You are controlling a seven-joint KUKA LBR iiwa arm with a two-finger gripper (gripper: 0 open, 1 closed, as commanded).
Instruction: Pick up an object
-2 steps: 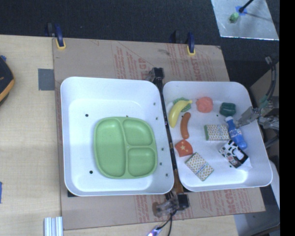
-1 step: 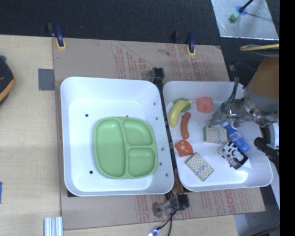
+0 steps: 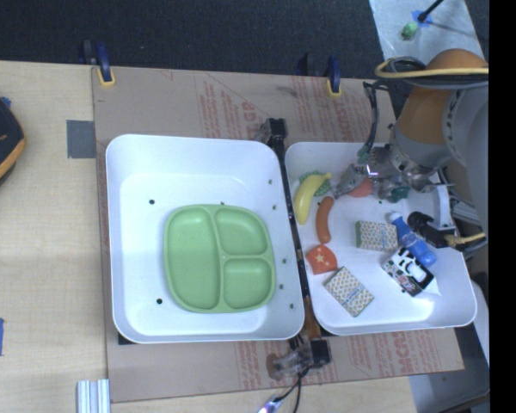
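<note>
Currently low over right bin point(image 3: 451, 312), far side. Gripper point(image 3: 359, 177) finger state: cannot tell, blurred against the wrist. Nearest target likely banana point(image 3: 305, 194), far-left corner, long axis running near-to-far, tip toward far wall. Risks: clipping bin wall; nudging sausage point(image 3: 324, 218) just beside; curved peel slipping out.

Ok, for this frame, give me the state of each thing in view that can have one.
green divided plate: flat in left bin, compartments bare
banana: lying in right bin, near divider
sausage: lying beside banana
patterned packet: lying flat
end effector: low over right bin's far end
</note>
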